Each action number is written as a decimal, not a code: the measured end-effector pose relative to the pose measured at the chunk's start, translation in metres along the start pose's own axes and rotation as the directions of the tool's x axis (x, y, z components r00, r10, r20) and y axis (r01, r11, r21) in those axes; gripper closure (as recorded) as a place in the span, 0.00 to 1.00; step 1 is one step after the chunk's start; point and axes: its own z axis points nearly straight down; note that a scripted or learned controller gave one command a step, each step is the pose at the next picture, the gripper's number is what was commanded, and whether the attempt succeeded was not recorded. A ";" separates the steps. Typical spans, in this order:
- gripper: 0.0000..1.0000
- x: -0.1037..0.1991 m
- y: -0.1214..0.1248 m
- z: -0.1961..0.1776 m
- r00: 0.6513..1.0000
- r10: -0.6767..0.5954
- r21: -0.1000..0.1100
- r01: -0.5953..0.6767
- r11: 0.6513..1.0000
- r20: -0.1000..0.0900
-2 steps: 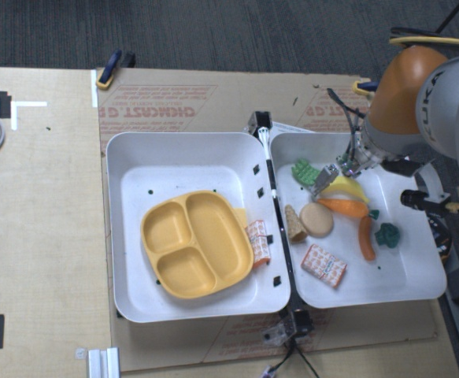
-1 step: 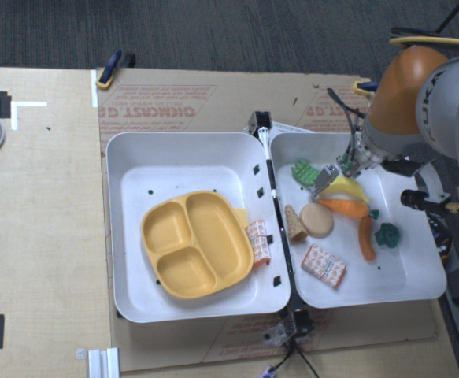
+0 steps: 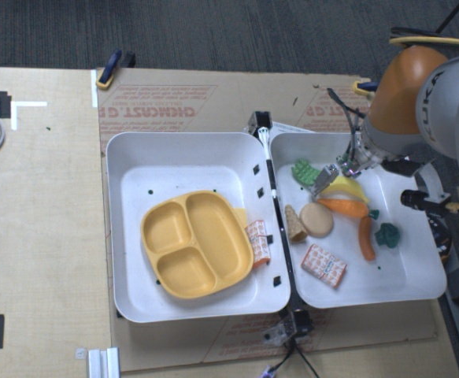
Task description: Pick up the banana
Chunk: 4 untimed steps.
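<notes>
Down in the right bin (image 3: pixel 418 282), near its back wall: the gripper (image 3: pixel 329 176). Fingers too small and dark to read, so cannot tell if spread or pinched. Nothing seen held.

Just to the right of the tips, almost touching: the banana (image 3: pixel 347 189), yellow, partly hidden by the wrist above it. Lying mostly left to right, its long way pointing toward the bin's right side, with a small slant. Resting right on top of the carrot (image 3: pixel 344 206), so not much room under it.

Close by on the left: a green leafy toy (image 3: pixel 305 171). Lower down: a round bun (image 3: pixel 317 220), a bread slice (image 3: pixel 294 224), a red packet (image 3: pixel 323 265), a sausage (image 3: pixel 366 238) and a small dark green piece (image 3: pixel 386 234).

Over in the left bin (image 3: pixel 127 235): a yellow tray (image 3: pixel 196 243) and a snack wrapper (image 3: pixel 258 242).

Next, probably: a small slide right to sit over the banana's middle, pinching across its short way.
</notes>
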 end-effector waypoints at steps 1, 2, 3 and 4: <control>0.00 0.000 0.000 0.000 1.000 0.000 0.000 0.000 1.000 0.000; 0.00 0.000 0.000 0.000 1.000 0.000 0.000 0.000 1.000 0.000; 0.00 0.000 0.000 0.000 1.000 0.000 0.000 0.000 1.000 0.000; 0.00 0.000 0.000 0.000 1.000 0.000 0.000 0.000 1.000 0.000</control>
